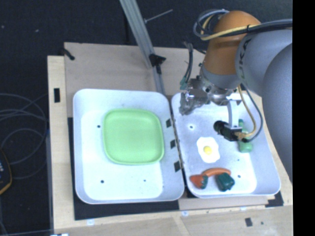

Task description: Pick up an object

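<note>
While the arm reaches in from the right, I read the claw [187, 103] as sitting low over the upper left corner of the right bin [262, 181], close to the divider between the two bins. From this slanted overhead angle I cannot tell whether it is apart or together, and nothing is visibly held.

Candidate objects all lie in the right bin. A fried egg toy [208, 150] rests flat near the bin's middle. Toward the near edge, an orange sausage [215, 172] lies crosswise, with a red piece [198, 182] touching its left end and a dark teal piece [225, 182] just below its right end. A small green item [245, 145] sits by the right wall, next to the arm's cabling. The left bin [88, 181] carries a green plate [133, 135], lying flat in its centre.

Judgement: the pick has not been made. The claw stands over bare bin floor, well apart from the egg and farther still from the sausage cluster. I expect the flat egg to offer little to grip; the sausage looks easier, though its neighbours crowd it. The claw's nearness to the bin wall also risks a collision there.
</note>
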Available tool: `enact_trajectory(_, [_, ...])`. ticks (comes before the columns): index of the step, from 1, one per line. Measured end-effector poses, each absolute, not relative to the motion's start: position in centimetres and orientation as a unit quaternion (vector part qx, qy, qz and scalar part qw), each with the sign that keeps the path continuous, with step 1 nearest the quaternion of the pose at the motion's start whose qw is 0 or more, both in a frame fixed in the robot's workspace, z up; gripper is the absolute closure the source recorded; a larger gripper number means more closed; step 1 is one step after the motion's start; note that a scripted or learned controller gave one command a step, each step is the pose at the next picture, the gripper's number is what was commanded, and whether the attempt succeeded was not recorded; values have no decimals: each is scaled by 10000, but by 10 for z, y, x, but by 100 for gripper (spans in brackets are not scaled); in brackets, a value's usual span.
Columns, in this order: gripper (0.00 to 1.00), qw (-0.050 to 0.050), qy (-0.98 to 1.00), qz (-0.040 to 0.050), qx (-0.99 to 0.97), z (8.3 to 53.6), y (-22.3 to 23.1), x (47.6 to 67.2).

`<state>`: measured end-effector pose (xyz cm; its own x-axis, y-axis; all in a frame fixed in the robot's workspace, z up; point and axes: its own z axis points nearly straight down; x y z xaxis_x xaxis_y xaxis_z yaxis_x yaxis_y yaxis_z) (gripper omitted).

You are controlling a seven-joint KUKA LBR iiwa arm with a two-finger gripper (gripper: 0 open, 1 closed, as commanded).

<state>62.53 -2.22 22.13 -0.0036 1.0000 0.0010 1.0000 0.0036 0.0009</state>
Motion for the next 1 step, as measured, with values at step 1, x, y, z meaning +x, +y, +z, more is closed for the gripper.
enact_trajectory(1, [100,-2,-7085,-10,-7057,239,30,640])
